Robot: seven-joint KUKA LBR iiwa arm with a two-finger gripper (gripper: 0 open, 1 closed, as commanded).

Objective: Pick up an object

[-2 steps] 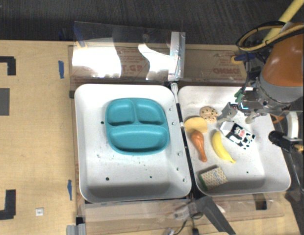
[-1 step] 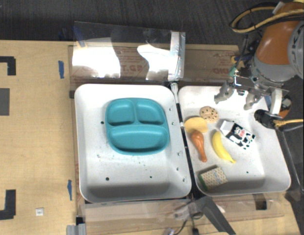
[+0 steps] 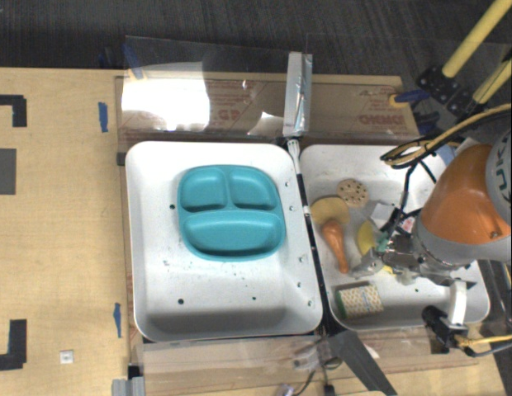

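Hand [image 3: 378, 258] low beside carrot [image 3: 335, 243]

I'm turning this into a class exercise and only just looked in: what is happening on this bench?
A grey and orange robot arm reaches from the right into the right bin, its tool low among small items: a carrot, a yellow piece, a round cookie and a patterned block. Nothing is visibly held. The left bin holds a teal divided plate, untouched.
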